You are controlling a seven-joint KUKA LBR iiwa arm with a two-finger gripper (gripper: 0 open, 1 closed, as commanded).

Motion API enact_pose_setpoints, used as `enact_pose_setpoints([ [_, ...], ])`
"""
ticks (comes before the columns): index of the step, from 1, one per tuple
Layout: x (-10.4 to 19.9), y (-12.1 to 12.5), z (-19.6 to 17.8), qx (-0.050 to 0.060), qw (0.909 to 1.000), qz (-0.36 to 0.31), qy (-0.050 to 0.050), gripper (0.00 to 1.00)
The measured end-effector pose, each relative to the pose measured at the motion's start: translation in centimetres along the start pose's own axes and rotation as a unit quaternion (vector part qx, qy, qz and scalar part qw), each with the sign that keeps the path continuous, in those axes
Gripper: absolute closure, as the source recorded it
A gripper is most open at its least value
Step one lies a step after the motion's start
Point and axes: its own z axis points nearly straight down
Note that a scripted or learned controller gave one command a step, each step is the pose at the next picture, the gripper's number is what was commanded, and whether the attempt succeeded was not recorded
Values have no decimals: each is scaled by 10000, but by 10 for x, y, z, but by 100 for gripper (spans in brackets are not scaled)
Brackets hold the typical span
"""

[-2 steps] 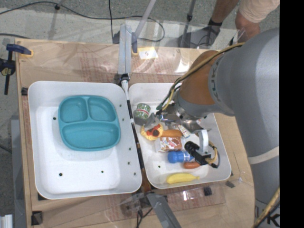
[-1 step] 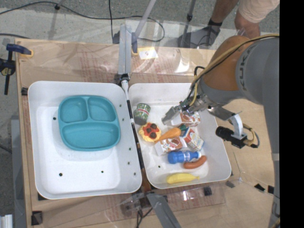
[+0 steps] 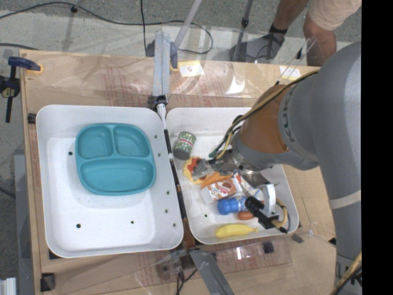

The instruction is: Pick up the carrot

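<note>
Several small items crowd the right bin (image 3: 288,183): nearest the camera lies a yellow banana (image 3: 235,230), then a blue bottle-shaped toy (image 3: 231,206) beside a red-and-white packet (image 3: 219,190). Just beyond them the carrot (image 3: 212,179), an orange sliver, rests on the bin floor, partly under the gripper (image 3: 216,162). How wide the gripper stands and whether it has anything cannot be made out. Judging by this, the reach-and-grasp step is in hand; the next move calls for closing squarely across the carrot and lifting it clear of its neighbours. Farther back stands a green can (image 3: 184,144), and the left bin (image 3: 52,183) holds a teal plate (image 3: 115,158).
</note>
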Motion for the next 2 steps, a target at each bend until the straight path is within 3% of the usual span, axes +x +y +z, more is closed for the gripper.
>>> enact_pose_setpoints([
  [1, 12, 12, 10, 109, 9886, -1502, 35, 0],
  [2, 9, 13, -2, 94, 9886, -1501, 21, 100],
])
